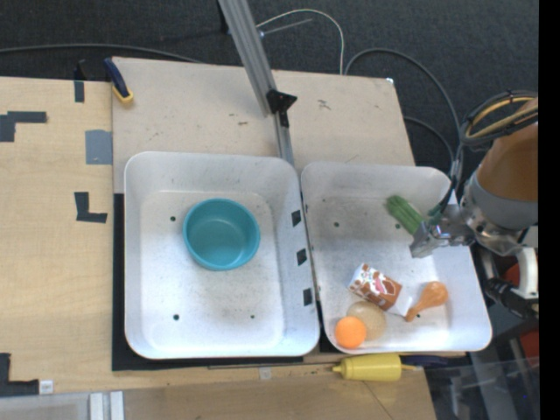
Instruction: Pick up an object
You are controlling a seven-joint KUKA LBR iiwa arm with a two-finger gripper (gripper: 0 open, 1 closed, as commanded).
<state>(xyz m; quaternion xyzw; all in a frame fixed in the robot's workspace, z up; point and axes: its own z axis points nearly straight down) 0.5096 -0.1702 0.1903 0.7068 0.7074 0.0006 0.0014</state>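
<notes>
Camera view: gripper (426,239), finger state unclear, beside green object (404,212); teal bowl (221,234) well apart.

teal bowl (221,234) in left bin (140,261) | yellow bottle (371,367) on bench below right bin (350,191)

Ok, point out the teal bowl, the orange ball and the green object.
teal bowl (221,234), camera view, inner floor.
orange ball (351,332), camera view, top centre.
green object (404,211), camera view, mid-length.
</notes>
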